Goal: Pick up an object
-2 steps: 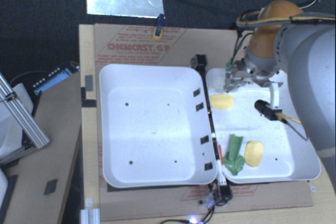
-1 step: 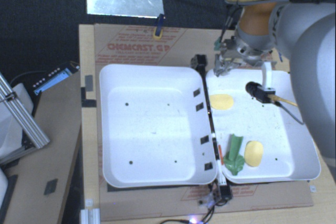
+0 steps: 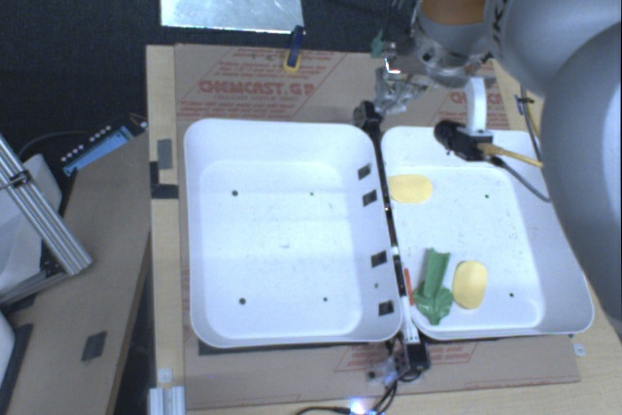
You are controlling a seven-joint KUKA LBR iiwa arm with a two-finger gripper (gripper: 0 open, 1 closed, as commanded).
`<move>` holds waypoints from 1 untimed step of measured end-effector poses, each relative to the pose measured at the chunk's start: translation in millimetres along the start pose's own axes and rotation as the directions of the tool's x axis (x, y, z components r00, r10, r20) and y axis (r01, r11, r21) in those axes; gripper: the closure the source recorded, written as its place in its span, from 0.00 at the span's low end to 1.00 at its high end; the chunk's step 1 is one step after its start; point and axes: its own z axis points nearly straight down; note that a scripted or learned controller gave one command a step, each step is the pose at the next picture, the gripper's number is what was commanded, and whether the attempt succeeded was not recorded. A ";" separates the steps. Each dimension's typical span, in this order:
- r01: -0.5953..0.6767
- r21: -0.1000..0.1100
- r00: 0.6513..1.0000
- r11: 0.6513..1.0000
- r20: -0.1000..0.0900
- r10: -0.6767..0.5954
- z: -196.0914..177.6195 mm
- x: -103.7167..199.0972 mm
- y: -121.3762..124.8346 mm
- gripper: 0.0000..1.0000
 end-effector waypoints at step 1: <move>0.004 0.007 1.000 1.000 -0.002 -0.004 21.2 114.2 -1.2 1.00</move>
